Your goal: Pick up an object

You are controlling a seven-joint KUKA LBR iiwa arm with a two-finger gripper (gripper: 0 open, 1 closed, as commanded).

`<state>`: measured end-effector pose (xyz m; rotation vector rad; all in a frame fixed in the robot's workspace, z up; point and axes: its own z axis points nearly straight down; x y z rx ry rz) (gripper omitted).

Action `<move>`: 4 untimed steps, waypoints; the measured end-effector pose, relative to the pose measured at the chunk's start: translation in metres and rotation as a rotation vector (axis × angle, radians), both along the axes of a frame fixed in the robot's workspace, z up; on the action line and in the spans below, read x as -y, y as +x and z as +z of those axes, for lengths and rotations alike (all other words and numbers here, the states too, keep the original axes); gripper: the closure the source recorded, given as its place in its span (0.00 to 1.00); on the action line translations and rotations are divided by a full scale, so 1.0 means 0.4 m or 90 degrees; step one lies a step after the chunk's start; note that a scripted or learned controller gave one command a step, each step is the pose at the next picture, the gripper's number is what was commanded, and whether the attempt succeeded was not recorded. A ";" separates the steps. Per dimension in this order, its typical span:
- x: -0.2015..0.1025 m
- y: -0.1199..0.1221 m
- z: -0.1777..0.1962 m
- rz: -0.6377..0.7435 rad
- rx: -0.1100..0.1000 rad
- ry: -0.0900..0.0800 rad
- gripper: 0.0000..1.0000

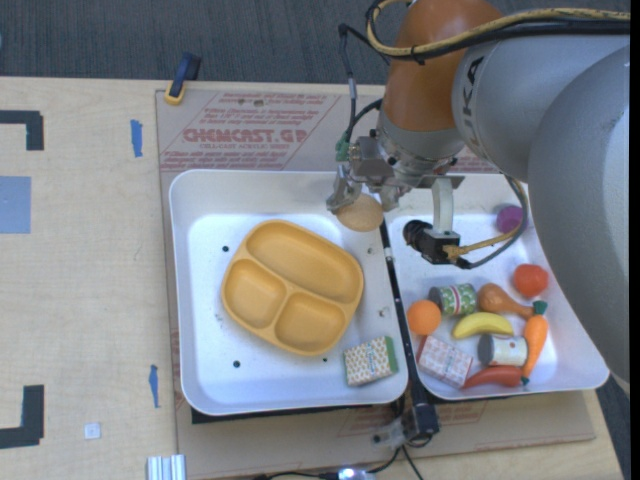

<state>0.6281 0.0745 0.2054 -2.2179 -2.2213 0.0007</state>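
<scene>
My gripper [360, 206] hangs over the far end of the divider between the two white bins. A tan round item [359, 215] sits between its fingers, and the gripper is shut on it. In the left bin [200, 268] lie a yellow divided plate [290, 288] and a small green box [370, 361]. The right bin [575, 358] holds several toy foods: a banana [483, 325], an orange [424, 317], a tomato [530, 279], a carrot [536, 343] and a purple piece [510, 217].
The grey arm fills the upper right and hides the right bin's far corner. A black part with a yellow cable [432, 241] hangs over the right bin's near-left area. A cardboard sheet [250, 133] lies under the bins on the wooden bench.
</scene>
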 end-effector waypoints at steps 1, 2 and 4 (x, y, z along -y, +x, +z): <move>-0.057 -0.002 -0.103 0.000 -0.001 -0.001 1.00; -0.268 -0.168 -0.014 0.000 -0.001 -0.001 1.00; 0.012 -0.183 -0.052 -0.002 0.002 -0.001 1.00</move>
